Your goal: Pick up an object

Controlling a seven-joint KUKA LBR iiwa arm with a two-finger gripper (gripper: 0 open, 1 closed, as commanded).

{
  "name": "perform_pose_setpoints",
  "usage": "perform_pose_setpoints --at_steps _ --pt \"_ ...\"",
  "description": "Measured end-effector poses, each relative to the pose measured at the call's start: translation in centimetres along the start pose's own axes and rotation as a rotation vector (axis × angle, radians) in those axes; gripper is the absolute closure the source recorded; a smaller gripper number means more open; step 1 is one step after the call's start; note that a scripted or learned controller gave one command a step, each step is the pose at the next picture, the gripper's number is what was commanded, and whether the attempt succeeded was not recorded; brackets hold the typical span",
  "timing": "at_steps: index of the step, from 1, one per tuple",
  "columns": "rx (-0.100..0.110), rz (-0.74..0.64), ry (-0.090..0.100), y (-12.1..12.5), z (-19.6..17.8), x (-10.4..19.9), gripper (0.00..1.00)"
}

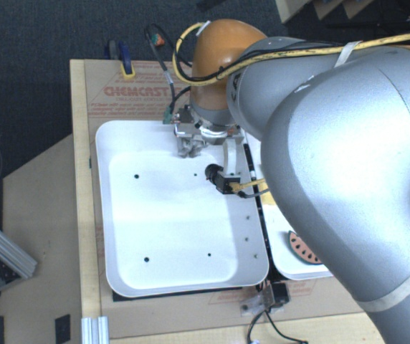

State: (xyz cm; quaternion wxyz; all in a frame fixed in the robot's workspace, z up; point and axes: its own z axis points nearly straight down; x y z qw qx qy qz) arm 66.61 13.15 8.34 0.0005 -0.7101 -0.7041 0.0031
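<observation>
the end effector (188, 146) hangs over the far edge of the left bin (119, 213), near its far right corner; whether it is wide or narrow i cannot tell. a flat orange object with dark spots (302, 249) lies in the right bin (291, 267), near that bin's front left corner, partly hidden by the grey arm (341, 156).

The arm (348, 156) is bulky smooth grey, with a glossy orange band (219, 45), yellow-and-black cables (277, 52), and a metal gripper (188, 143).
</observation>
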Motion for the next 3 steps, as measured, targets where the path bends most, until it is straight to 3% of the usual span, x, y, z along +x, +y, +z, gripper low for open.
perform_pose_setpoints --at_steps 1,2,3 --pt "-0.024 -0.013 0.01 0.0 -22.5 5.5 1.0" --pt "0.002 -0.014 0.004 -6.8 -19.2 9.5 1.0" --pt "0.001 -0.008 0.002 -10.4 -16.8 9.1 1.0"
